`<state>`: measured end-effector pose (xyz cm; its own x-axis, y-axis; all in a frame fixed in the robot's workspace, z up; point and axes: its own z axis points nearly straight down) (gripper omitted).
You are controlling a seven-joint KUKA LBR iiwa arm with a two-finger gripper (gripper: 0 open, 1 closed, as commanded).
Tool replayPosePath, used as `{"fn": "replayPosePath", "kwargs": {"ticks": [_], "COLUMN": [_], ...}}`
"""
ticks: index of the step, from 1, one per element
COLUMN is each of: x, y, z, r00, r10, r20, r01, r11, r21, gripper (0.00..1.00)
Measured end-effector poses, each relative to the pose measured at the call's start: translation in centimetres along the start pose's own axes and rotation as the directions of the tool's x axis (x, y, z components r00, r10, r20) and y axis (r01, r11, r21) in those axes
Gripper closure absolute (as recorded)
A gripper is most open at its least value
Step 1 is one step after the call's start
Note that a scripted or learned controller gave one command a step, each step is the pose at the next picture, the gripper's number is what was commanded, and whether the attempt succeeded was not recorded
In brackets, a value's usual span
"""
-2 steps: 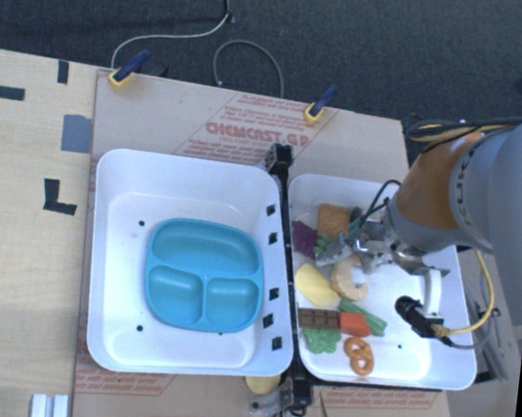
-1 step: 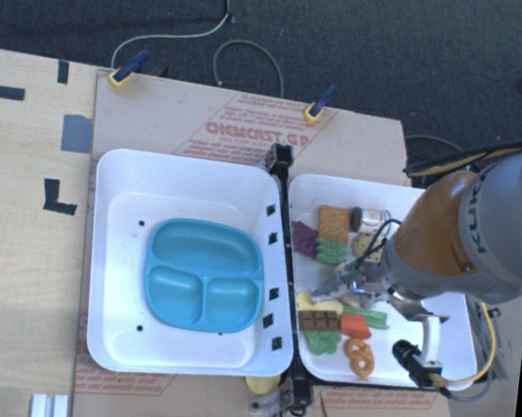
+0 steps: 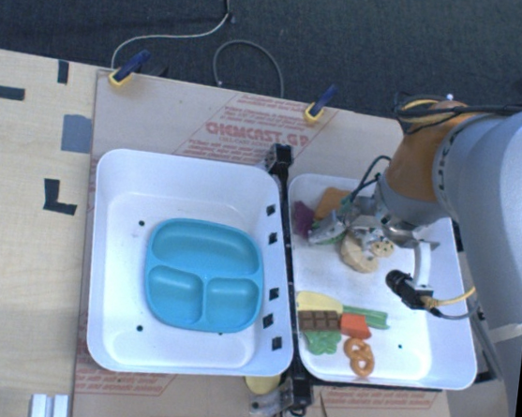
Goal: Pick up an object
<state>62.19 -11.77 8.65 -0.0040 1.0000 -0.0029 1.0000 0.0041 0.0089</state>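
On the worktop (image 3: 14, 220), the left bin (image 3: 117, 185) is taken up by a blue tray (image 3: 204, 274). The claw (image 3: 349, 225) is lowered at twelve o'clock in the right bin (image 3: 450, 358), presumably toward the cookie (image 3: 362, 254); its grip cannot be told.

**Red print on the board**

The cardboard sheet (image 3: 242, 130) under the bins carries red lettering above the left bin (image 3: 113, 185), seen upside down and at a slant. It is too blurred to read with any certainty. Fainter red print shows at the sheet's lower left corner, also illegible.
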Motion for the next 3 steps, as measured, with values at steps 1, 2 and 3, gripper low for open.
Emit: {"fn": "replayPosePath", "kwargs": {"ticks": [1, 2, 3], "x": [1.1, 1.0, 8.3], "y": [3.9, 3.7, -3.7], "z": [0.3, -0.7, -10.3], "r00": [1.000, 1.000, 1.000], "r10": [0.009, 0.012, -0.001], "r20": [-0.001, 0.000, -0.005], "r01": [-0.009, -0.011, 0.001], "r11": [0.998, 0.998, 1.000], "r21": [0.056, 0.059, 0.008], "gripper": [0.00, 1.00, 1.00]}}
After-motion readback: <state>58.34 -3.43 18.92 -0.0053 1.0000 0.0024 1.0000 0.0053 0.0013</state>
